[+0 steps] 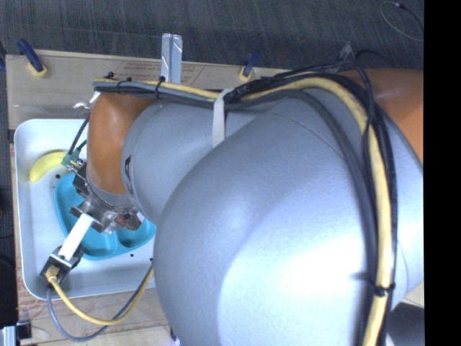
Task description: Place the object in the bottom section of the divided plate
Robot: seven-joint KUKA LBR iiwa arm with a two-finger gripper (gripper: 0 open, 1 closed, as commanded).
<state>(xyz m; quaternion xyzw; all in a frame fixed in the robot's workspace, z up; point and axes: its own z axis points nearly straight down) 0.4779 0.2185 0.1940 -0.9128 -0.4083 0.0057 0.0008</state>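
A grey KUKA arm point(288, 222) swells across the camera view, its rounded casing nearest the lens and covering most of the bench. A yellow cable point(382, 193) and darker leads run along its upper edge and down the right flank, bound at one point by a pale strap point(218, 117).

Beyond the casing, the orange band point(108, 143) above the wrist dips toward the left white bin point(25, 215). Below the band, the wrist hardware and the gripper point(108, 218) sit low over a blue divided plate point(79, 222) that lies in the bin — the gripper's tips are buried among brackets and the arm's own bulk, so whether they stand apart or together cannot be told, nor whether anything is caught there. A white bar-shaped fitting point(75, 240) slants from the wrist across the plate toward the bin's near-left corner, ending in a small dark connector with a looping yellow lead point(94, 312).

A yellow object point(45, 166) — curved, banana-like — lies in the bin just past the plate's far-left edge, against the bin wall and apart from the gripper. It appears to rest on the bin floor rather than in any section of the plate, most of which is hidden.

Farther back, the wooden bench rim point(72, 67) carries blue clamps point(29, 52) and an upright metal post point(171, 56).
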